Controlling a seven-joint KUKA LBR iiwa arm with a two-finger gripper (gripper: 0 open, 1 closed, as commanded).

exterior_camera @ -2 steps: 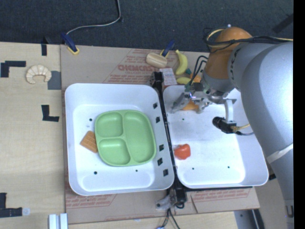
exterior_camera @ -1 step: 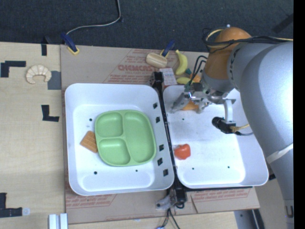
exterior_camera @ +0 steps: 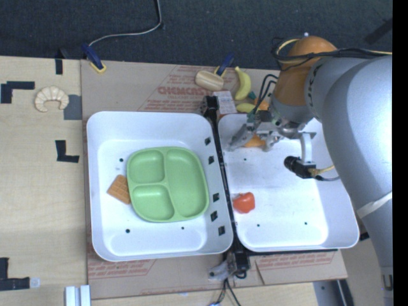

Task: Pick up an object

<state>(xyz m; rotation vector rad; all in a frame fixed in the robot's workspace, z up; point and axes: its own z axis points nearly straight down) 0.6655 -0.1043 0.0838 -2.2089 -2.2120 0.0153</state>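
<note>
Bins [exterior_camera: 102, 132] x2: 1 green plate [exterior_camera: 168, 183], 1 red obj [exterior_camera: 243, 202].

arm [exterior_camera: 357, 107]: grey, with an orange band [exterior_camera: 299, 75] above the wrist
left bin [exterior_camera: 102, 234]: white
right bin [exterior_camera: 287, 228]: white
divided plate [exterior_camera: 167, 183]: pale green
flat piece [exterior_camera: 118, 188] by the plate: tan-orange
small object [exterior_camera: 243, 202] in the right bin: red-orange
item [exterior_camera: 255, 141] under the wrist: orange
banana [exterior_camera: 243, 83]: yellow
croissant [exterior_camera: 51, 98]: beige
bench sheet [exterior_camera: 146, 88]: brown cardboard, red lettering
clamps [exterior_camera: 94, 57]: blue
backdrop [exterior_camera: 223, 11]: dark blue
</note>
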